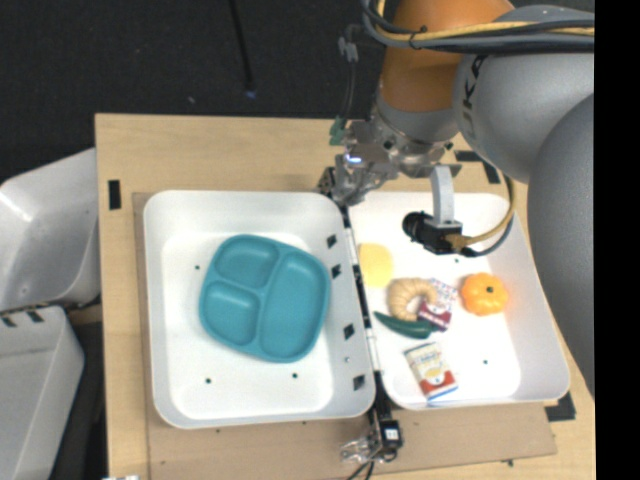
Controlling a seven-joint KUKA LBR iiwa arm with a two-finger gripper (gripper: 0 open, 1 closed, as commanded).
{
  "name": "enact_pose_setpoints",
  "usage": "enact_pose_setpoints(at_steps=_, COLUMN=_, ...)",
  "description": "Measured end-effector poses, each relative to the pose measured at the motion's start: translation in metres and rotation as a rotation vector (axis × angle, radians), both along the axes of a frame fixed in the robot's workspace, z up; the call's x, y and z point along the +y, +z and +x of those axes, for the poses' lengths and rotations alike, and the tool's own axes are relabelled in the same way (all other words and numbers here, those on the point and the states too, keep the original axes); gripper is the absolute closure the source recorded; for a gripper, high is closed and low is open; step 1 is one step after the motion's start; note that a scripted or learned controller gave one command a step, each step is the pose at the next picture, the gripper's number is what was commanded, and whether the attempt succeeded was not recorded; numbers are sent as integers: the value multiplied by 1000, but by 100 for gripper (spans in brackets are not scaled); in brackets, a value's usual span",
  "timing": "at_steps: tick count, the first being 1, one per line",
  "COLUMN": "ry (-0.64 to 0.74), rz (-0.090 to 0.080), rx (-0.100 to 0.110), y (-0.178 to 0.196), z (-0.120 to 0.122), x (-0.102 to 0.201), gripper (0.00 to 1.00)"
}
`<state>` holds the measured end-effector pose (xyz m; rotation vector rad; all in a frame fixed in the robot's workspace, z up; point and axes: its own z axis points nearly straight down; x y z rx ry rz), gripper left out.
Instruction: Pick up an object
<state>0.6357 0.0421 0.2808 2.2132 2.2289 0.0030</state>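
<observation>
So here we've got the tool (347, 176) hanging right over the top end of the divider where the two shallow white plastic bins meet, at the far edge of the right bin (520, 363). We honestly can't tell how it's set from this angle, it's just a dark blurry clump under the grey arm with the orange band (440, 28). Nothing looks picked up. Everything grabbable sits in that right bin: a pale yellow rounded block (375, 263) close to the divider, a tan pretzel-like toy pastry (408, 294) just below it, a dark green pepper-shaped thing (400, 324) touching the pastry's lower side, a small red and white packet (436, 314) tucked against the pastry's right, a little orange pumpkin (484, 295) just beyond that, and a white carton with an orange and red print (431, 370) nearer the bin's front edge. Left of the right bin, the other bin (175, 388) holds a teal plastic divided plate (265, 296). Both sit on the light wooden surface (120, 158).
</observation>
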Motion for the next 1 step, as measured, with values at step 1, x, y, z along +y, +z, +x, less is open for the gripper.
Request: enact_pose_setpoints(at_steps=1, ry=-1, rz=-1, rx=1, y=-11, z=11, x=41, gripper=100)
